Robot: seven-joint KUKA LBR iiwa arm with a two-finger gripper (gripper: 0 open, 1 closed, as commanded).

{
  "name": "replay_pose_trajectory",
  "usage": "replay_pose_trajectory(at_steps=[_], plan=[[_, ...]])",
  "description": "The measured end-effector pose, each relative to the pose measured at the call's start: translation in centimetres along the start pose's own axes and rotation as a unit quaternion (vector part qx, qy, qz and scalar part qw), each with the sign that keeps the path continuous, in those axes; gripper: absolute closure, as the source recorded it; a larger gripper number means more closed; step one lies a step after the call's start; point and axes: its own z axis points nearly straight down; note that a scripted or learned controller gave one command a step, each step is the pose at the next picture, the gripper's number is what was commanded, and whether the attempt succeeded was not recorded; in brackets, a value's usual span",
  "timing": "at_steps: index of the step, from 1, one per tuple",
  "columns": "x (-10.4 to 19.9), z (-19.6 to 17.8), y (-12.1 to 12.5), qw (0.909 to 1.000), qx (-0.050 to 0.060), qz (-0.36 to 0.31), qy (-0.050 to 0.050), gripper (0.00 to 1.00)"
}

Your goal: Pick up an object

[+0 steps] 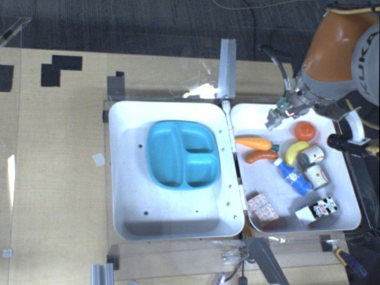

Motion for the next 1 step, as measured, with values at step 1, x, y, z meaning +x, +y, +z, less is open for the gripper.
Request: replay_pose_trajectory(at_steps=[1], plan=[[-6.77, -0.41, -0.01, 0.9997, 0.0, 0.023, 0.0, 1.0]])
